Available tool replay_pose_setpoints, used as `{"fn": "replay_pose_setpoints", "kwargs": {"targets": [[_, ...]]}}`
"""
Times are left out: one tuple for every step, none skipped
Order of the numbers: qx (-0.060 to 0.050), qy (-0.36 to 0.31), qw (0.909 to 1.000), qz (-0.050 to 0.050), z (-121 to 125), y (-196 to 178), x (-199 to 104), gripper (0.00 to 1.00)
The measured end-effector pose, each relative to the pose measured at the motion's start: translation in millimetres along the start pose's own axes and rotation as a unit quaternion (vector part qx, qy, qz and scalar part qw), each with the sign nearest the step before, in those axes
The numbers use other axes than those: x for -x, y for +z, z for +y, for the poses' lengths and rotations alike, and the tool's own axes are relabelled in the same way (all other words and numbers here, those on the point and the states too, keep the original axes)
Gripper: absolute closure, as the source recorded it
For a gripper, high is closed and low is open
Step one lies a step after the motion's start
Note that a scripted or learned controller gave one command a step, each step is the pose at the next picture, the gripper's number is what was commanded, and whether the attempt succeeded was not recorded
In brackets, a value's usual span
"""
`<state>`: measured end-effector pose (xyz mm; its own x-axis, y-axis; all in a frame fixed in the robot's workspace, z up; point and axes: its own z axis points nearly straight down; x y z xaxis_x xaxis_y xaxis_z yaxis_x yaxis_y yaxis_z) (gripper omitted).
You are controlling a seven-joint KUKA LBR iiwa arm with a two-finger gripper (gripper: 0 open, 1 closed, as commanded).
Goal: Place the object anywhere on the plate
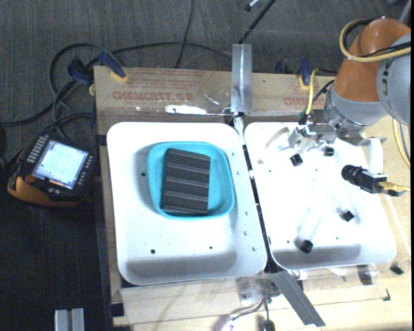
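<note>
Ridged dark block [187, 181] lies on the blue plate [223, 185] in the left bin [172, 264] — fingers [309, 221] released, over the right bin [372, 247].

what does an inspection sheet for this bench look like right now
surface: wooden bench bearing two white bins side by side, left bin and right bin
job's things: blue plate in the left bin; dark ridged block lying on the plate, apart from the arm
clutter: nothing seen in the bins besides the above
end effector: end effector over the right bin's far side, nothing visibly held; finger state unclear
cables: black cables run off the bench's left side; yellow cable loops by the arm's orange band
surroundings: handheld screen pendant on the dark floor left of the bench; blue clamp at the bench's far left corner
</note>
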<state>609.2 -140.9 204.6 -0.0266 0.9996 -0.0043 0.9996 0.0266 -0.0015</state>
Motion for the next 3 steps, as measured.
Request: {"fn": "replay_pose_setpoints", "kwargs": {"targets": [[0.000,0.000,1.0000,0.000,0,0,0,0.00],[-0.001,0.076,0.9971,0.001,-75,33,33,0.00],[-0.001,0.120,0.9928,0.002,-118,21,-20,0.00]]}}
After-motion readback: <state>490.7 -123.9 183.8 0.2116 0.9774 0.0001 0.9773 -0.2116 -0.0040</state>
